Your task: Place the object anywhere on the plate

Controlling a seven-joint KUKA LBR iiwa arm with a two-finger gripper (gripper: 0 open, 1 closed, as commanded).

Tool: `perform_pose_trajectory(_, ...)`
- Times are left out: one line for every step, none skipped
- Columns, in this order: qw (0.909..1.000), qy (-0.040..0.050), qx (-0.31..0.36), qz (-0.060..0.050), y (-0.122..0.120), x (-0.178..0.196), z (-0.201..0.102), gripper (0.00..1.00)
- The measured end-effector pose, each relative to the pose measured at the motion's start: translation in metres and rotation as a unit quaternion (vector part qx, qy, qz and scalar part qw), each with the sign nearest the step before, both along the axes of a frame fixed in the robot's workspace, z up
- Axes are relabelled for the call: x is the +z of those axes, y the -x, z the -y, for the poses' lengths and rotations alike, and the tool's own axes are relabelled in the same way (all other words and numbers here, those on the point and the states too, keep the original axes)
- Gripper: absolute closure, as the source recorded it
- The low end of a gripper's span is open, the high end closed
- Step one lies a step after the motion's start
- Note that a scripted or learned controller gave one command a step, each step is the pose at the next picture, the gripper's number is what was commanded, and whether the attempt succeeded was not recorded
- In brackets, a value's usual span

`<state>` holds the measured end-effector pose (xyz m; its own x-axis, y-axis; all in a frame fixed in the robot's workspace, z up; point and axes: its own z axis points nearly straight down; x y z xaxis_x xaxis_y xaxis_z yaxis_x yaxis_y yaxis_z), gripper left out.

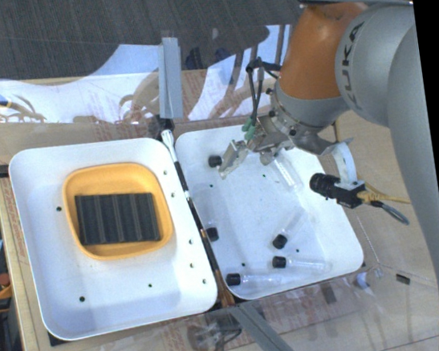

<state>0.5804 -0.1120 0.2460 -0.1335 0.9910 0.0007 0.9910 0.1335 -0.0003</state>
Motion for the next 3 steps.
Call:
perform_pose_trajectory(0.9995, -0.0001, -0.03, -0.003, 0.007, -0.006, -0.047, 0.0)
perform_pose_trajectory(0.9874, -0.0001, 0.158, -0.002, -0.014, -0.039, -0.076, 0.0)
perform_pose_trajectory(0.9843, 0.0008, 0.176, 0.0, -0.035, -0.055, -0.136, 0.0)
